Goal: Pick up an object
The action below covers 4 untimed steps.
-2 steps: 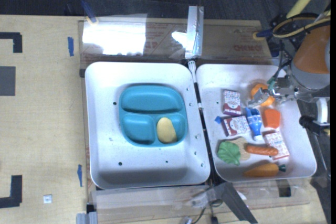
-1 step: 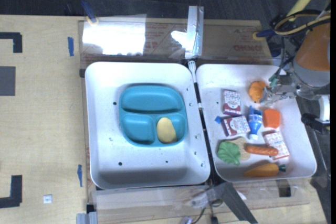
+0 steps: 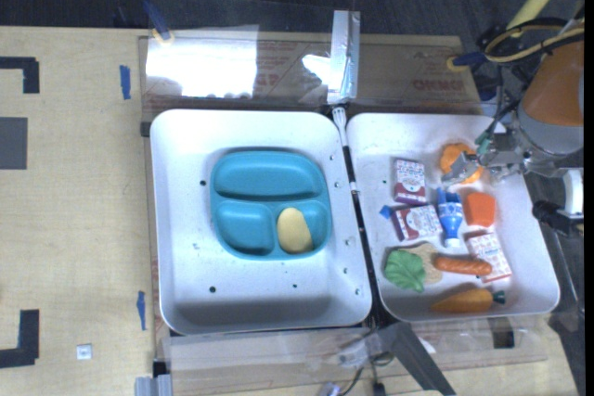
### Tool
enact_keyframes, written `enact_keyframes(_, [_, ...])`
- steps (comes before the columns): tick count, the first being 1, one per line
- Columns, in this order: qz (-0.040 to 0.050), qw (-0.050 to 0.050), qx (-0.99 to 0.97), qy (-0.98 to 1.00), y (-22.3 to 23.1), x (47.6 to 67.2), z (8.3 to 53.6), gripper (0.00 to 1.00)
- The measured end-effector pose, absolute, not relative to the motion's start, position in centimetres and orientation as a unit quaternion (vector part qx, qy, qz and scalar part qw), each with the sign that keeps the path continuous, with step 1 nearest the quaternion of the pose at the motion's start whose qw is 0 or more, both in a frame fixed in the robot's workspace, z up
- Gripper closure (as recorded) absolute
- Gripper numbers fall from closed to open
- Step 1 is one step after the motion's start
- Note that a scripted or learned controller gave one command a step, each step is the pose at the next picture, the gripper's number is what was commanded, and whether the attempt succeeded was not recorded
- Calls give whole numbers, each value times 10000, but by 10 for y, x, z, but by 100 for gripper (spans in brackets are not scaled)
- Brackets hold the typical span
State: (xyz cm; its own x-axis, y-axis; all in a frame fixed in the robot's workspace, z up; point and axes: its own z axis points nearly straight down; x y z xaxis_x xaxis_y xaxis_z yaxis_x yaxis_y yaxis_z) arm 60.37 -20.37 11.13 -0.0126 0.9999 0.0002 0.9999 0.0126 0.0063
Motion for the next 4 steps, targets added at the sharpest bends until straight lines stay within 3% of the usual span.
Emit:
enact_keyframes(1, [11, 18, 6678, 7444, -199, 631, 86, 0])
enact_keyframes(2, [16, 41, 6673, 7448, -199, 632, 97, 100])
enact_keyframes(3, [32, 39, 7001, 7140, -153, 635, 185, 100])
enact_keyframes(4, [3, -10, 6473, 7623, -80, 571, 185, 100])
